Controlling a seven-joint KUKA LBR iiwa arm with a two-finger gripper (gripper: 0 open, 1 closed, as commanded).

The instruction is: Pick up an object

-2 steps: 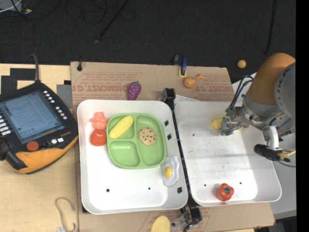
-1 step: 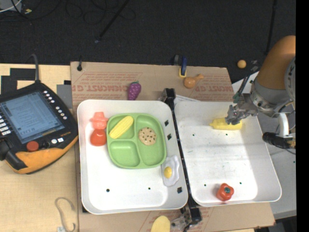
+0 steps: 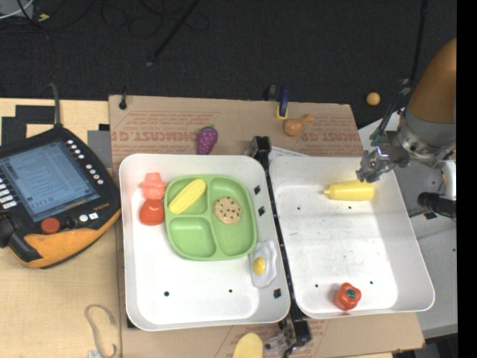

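Camera view: gripper beside yellow bottle (fingers unclear).

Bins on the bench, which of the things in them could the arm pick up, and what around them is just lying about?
Could be picked up:
yellow bottle, nearest the gripper
red pepper
corn cob
cookie
fried egg
orange hydrant

Lying about:
green plate
grapes
orange pear
control tablet
metal hook
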